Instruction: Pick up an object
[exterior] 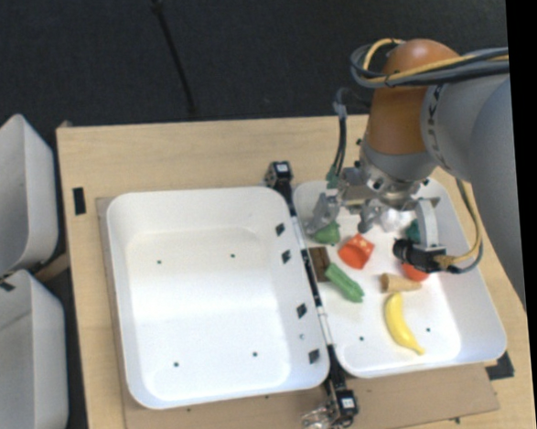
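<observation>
Fingers [326, 216] spread wide, grasping nothing, we noted.
Just below our gripper [346, 214] lay an orange block [355, 251], green piece [344, 283] and banana [401, 323].

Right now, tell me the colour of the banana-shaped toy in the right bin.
Yellow; the banana shows clearly in the camera view.

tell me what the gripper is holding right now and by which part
Nothing is held: the gripper is open above the right bin, with the orange block lying just below it.
</observation>
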You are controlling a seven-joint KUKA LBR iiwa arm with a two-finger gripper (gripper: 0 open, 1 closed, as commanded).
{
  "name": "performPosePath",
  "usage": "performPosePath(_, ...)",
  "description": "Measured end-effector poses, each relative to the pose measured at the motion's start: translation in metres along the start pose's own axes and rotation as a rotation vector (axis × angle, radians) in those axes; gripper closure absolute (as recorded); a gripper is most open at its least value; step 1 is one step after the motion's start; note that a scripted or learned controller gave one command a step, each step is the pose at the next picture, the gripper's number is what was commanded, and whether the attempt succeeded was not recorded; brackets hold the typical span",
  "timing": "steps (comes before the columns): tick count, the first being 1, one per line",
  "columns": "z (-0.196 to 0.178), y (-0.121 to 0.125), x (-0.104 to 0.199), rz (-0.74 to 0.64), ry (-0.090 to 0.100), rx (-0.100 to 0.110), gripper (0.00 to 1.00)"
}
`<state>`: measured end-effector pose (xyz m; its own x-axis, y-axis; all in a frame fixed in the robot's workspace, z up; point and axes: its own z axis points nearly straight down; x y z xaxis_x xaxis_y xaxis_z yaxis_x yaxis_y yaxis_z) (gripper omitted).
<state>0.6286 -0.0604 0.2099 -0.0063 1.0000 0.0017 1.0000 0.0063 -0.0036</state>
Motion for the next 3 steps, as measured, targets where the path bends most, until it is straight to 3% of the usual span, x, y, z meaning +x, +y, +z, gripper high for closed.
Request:
performPosePath(1, -0.016, 0.004, -0.004, 0.005, -0.002, -0.013, 1.0)
performPosePath(2, -0.015, 0.003, -0.004, 0.006, -0.002, -0.012, 0.0)
performPosePath(3, 0.083, 0.022, -0.053, 0.009, -0.005, 0.0, 0.0)
